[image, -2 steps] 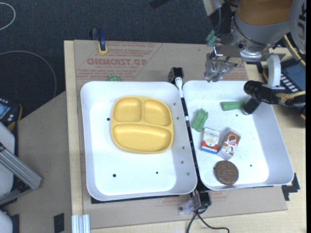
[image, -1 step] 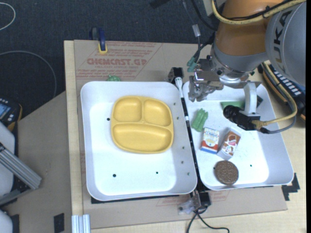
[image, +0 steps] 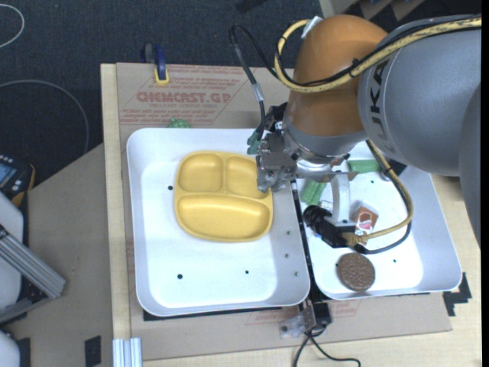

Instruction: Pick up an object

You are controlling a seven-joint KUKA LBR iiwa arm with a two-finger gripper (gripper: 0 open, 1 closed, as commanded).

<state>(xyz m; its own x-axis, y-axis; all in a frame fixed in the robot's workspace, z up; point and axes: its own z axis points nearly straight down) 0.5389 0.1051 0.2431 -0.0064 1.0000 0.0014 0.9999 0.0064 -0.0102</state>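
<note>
The yellow divided plate (image: 221, 197) lies flat in the left bin (image: 153, 266), and the claw (image: 273, 176) sits right at its far-right corner, low over the rim where the plate comes close to the wall between the two bins. Whether the claw is wide, narrow or closed on anything cannot be told from here: the orange wrist and the grey arm (image: 428, 90) hang over it and hide the tips. My reading is that the plate is the intended pick, since its raised edge gives a thin lip to pinch, which would explain why the claw comes down at the rim and not over the shallow wells. Just to the claw's right, past the dividing wall, the right bin (image: 443, 274) holds smaller things: a green piece (image: 312, 192) close beside the claw, a small red and white packet (image: 365, 220) a little further out and nearer the camera, and a round brown disc (image: 356, 271) nearer still, well apart from the claw. A black cable with a brass fitting (image: 344, 237) loops down from the wrist over that bin. The risk I see is that a rim grip so near the bin wall could slip or catch on the wall, and the wide plate might tilt when lifted from one corner.
</note>
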